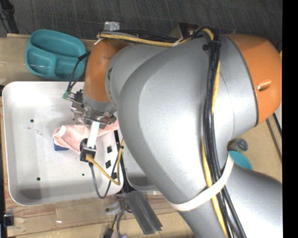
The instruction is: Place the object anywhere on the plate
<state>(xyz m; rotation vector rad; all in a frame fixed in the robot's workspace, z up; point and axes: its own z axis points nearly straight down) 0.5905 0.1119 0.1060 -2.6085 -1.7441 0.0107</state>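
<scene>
A teal two-compartment dish is seen on the wooden bench, just beyond the far rim of the left white bin. A small round teal item is partly seen at the right. Dark carpet is seen beyond the bench.

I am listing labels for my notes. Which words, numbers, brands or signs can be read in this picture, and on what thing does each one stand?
None can be read.
Arm: grey and orange shell, no lettering shows.
Left bin: plain white, a few dark dots, no text.
Pink cloth: a blue patch at its corner, too small to tell if it is printed.
Teal dish: plain.
</scene>
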